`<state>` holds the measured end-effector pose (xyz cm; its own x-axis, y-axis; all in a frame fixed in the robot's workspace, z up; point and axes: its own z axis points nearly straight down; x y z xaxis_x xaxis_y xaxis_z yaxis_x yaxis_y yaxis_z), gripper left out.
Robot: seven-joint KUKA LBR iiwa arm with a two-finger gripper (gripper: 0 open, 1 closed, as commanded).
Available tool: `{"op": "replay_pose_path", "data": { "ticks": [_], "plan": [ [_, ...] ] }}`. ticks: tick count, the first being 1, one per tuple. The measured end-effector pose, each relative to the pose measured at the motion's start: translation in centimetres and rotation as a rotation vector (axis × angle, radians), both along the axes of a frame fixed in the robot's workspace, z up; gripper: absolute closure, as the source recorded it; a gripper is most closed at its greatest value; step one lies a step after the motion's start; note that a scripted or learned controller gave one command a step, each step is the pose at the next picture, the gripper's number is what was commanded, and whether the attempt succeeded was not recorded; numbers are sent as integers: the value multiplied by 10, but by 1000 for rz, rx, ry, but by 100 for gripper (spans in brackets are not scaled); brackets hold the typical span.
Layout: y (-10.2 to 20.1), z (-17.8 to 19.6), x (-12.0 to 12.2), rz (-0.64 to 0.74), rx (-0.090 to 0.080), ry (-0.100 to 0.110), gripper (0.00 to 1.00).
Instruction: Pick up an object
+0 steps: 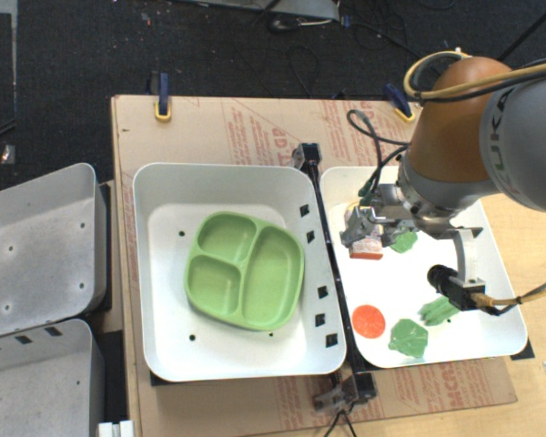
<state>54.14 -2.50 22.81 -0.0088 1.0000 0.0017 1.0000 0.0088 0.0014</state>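
My gripper hangs low over the upper left part of the right bin. Directly under its tip lies a small red and white object; whether that object is between the fingers cannot be made out. A green piece lies just right of the gripper. Nearer the front of this bin are an orange disc, a green lump and another green piece.
The left bin holds a light green divided plate. A raised divider with black clips separates the two bins. The arm's grey and orange body covers the back of the right bin. White trays sit off to the left.
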Motion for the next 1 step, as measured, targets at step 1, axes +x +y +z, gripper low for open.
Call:
{"op": "replay_pose_path", "data": {
  "ticks": [1],
  "plan": [
    [54,-1,-15,-1,0,4,100]
  ]
}}
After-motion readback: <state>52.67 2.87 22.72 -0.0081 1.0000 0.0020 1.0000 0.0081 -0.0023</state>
